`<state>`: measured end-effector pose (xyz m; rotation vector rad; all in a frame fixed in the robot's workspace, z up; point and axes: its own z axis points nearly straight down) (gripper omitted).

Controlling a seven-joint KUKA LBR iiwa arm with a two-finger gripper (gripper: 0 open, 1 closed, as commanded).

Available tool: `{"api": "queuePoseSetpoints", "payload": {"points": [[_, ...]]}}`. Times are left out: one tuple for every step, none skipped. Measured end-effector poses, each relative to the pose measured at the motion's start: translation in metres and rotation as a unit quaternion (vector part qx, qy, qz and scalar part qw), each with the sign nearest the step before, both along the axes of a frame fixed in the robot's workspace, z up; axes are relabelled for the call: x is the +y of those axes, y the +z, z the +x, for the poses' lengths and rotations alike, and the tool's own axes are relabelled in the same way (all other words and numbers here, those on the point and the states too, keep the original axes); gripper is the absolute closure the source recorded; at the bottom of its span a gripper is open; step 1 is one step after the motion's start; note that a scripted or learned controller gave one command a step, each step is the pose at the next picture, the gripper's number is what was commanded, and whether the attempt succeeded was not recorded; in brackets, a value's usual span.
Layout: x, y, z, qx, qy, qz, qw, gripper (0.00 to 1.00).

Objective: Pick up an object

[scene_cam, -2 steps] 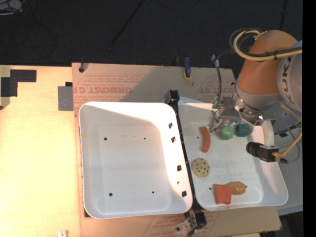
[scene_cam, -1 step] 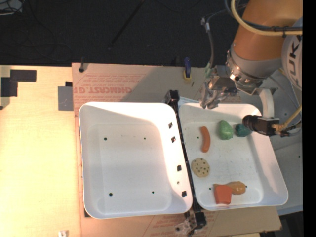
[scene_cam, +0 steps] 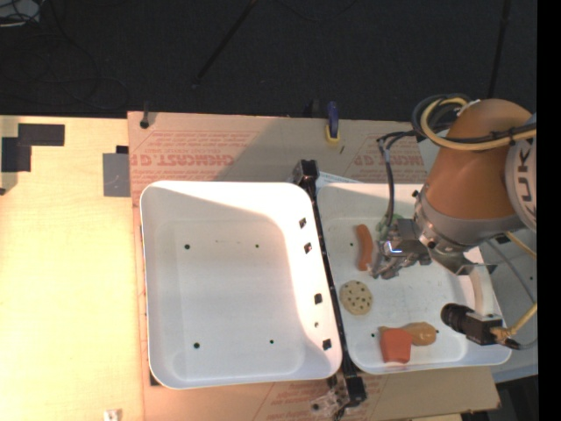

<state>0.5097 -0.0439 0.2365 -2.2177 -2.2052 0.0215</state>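
The desk (scene_cam: 61, 261) carries two white bins. The left bin (scene_cam: 230, 283) sits beside the right bin (scene_cam: 412, 202), over which my arm (scene_cam: 473, 169) reaches. My claw (scene_cam: 391, 260) hangs just beside the orange sausage (scene_cam: 363, 246); whether it is apart or together I cannot tell. Nearer the front lie a red block (scene_cam: 395, 344) and a speckled cookie (scene_cam: 356, 297).

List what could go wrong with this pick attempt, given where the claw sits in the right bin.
The claw hangs close beside the orange sausage-shaped piece, apparently off to its side, so closing may just nudge it away. The round speckled cookie lies flat and may be hard to grip. The red block touches a tan piece near the right bin wall, so one could drag the other.
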Motion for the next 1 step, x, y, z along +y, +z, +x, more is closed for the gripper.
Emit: {"api": "queuePoseSetpoints", "payload": {"points": [[0.0805,0.1312,0.0003,-0.015,0.008,0.0019,0.9999,1.00]]}}
